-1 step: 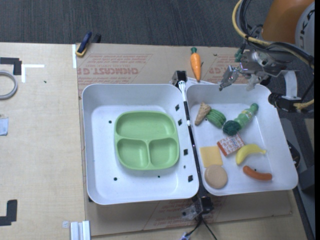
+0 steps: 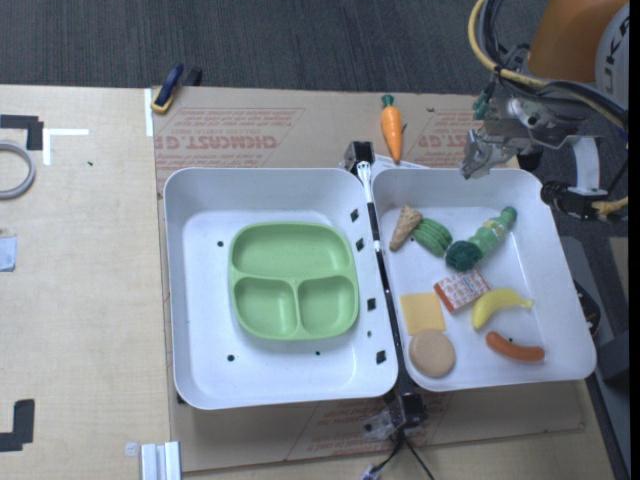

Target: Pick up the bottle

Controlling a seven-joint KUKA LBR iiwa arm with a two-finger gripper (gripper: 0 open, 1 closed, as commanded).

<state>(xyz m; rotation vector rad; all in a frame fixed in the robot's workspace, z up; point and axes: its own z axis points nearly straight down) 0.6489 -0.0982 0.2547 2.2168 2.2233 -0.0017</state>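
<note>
Bottle (image 2: 494, 231) lies tilted at about 1 o'clock in the right bin (image 2: 560, 268), touching a dark green item (image 2: 464, 255) at its lower end; not yet picked, so we judge the whole grasp is left. Left to right: green tray (image 2: 294, 280) in left bin (image 2: 190, 268), then the food clutter. Tool (image 2: 478, 158) hangs over the right bin's 12 o'clock rim, holding nothing; we can't tell its opening.

The pincer (image 2: 478, 160) hangs over the right bin's (image 2: 560, 268) far rim. Just below it in the bin lies the bottle (image 2: 493, 233), broccoli (image 2: 463, 255) touching its lower end. The left bin (image 2: 190, 268) holds a tray (image 2: 294, 280), well left.
</note>
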